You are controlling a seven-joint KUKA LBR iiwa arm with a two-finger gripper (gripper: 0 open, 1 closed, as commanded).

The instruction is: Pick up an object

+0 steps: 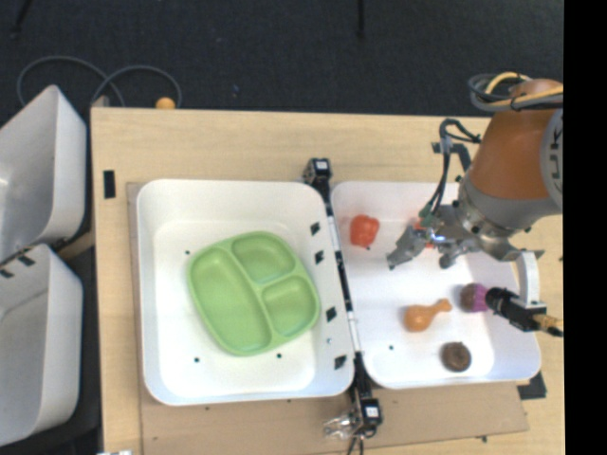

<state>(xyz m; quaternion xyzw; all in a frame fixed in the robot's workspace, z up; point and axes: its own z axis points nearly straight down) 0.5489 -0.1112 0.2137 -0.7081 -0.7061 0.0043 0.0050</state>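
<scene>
Here the gripper (424,245) is hovering with its fingers spread wide and holding nothing over the right bin (379,349), where a red piece (364,229), an orange piece (425,316), a purple piece (473,298) and a brown piece (456,355) are lying, while a green plate (251,292) is sitting in the left bin (161,349).

Pale wood bench (228,140), matt, faint grain. White plastic bins: left bin (152,368) and right bin (379,197), smooth, slight sheen. Green divided plate (251,292), smooth plastic, soft gloss. Red object (364,229), orange gourd-shaped object (426,315), purple object (473,298): plastic-looking, smooth. Brown round object (456,355), rougher, dull. Orange band (517,159) on arm, satin finish. Dark floor (285,36), matt, carpet-like.
</scene>
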